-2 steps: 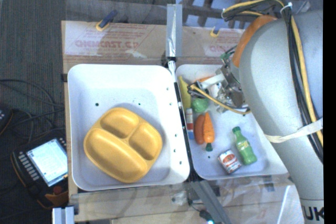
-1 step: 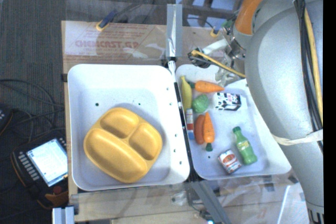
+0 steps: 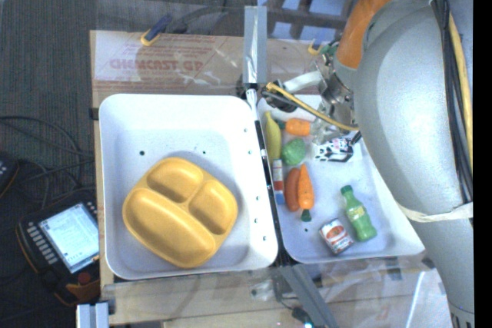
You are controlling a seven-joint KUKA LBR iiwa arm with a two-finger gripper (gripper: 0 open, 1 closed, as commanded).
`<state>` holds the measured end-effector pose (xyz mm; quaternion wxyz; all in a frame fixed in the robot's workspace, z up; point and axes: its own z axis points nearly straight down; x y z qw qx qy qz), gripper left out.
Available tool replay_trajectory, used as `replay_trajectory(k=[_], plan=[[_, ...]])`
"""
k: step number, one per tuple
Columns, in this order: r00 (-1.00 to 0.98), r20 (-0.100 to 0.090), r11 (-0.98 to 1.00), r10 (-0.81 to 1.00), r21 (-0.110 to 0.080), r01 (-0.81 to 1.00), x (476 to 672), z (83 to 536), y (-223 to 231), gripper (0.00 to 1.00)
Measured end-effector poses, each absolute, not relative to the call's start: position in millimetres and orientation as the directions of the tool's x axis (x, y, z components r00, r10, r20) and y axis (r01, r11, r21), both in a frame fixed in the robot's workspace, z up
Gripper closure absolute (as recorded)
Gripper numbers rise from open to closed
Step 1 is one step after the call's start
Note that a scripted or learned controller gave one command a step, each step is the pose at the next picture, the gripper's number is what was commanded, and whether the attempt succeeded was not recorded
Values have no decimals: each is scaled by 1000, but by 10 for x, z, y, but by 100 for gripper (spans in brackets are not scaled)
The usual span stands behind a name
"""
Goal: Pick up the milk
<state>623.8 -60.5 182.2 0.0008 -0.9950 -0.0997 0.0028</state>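
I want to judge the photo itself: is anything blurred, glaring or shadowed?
Camera view: even, soft light; the yellow tray is sharp with mild sheen; the big grey arm, close to the lens, looks soft; faint reflections on the clear sheet behind the bins.

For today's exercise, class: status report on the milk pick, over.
Gripper low over right bin, fingers unclear. Milk just below it, on bin floor. Green vegetable and carrot close alongside.

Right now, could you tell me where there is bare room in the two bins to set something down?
The left bin has bare floor along its top, above the yellow tray. In the right bin, the one free patch lies between the carrot and the green bottle. Its upper part is crowded: banana, milk and the arm.
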Motion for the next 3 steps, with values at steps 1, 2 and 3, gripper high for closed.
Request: replay_trajectory(k=[1, 2, 3], plan=[[980, -6, -980, 197, 1, 197, 6544, 1498, -989, 100], [979, 8, -980, 201, 5, 201, 6555, 1282, -947, 100], [978, 6, -978, 210, 10, 210, 6587, 909, -1780, 100]])
